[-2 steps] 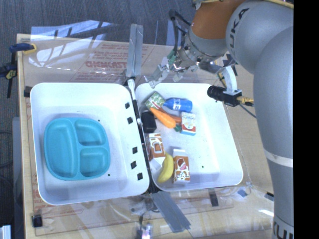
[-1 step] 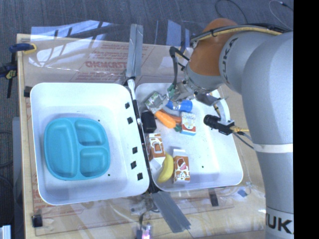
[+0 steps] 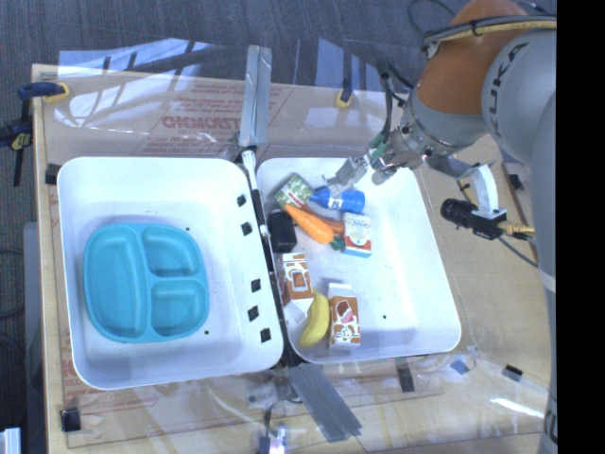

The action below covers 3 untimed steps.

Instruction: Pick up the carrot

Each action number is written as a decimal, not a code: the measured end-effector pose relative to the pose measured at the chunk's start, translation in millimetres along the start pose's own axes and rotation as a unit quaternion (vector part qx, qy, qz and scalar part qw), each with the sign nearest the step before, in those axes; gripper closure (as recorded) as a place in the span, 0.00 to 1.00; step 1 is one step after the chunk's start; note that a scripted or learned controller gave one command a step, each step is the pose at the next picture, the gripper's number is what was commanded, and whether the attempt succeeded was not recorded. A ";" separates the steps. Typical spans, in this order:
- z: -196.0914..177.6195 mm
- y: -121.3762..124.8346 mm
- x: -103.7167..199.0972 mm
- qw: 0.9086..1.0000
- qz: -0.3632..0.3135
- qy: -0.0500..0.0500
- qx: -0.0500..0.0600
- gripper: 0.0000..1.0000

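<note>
both white bins sat side by side on the bench, nearest edge toward the camera. left bin (image 3: 76, 282) held a blue divided tray (image 3: 145, 282), lying flat in its middle. right bin (image 3: 425, 282) held the clutter. grey arm (image 3: 515, 74) with the orange band reached in from the right, above the far right corner of the right bin. gripper (image 3: 357, 171) hovered at the far end of the right bin, just above the blue bottle (image 3: 337, 200); nothing sat between its fingers, and open or closed could not be told.

carrot (image 3: 315, 221) lay flat in the far half of the right bin, slanted, with one end near the bin's left wall and the other end touching a small red and white carton (image 3: 356, 234). the blue bottle was just beyond the carrot, touching or nearly so. a green packet (image 3: 294, 192) lay beside the carrot's far left end, and a black object (image 3: 282, 231) sat just left of the carrot against the bin's wall. nearer than the carrot were a brown and white carton (image 3: 298, 278), a banana (image 3: 316, 320) and a dark red carton (image 3: 344, 318) just right of the banana.
</note>
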<state>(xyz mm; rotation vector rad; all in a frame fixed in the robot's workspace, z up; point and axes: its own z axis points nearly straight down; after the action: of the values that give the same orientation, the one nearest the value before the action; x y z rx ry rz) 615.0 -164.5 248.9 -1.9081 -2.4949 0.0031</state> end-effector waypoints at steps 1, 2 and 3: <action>-61.8 1.0 -8.7 0.997 -0.081 0.000 0.000 0.00; 115.6 40.6 6.6 0.990 -0.138 0.001 0.002 0.00; 144.5 -9.1 15.1 0.994 -0.104 -0.005 -0.015 0.00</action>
<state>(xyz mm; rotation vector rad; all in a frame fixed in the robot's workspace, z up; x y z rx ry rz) 602.0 -152.4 104.4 -1.6511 -2.7024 -0.0232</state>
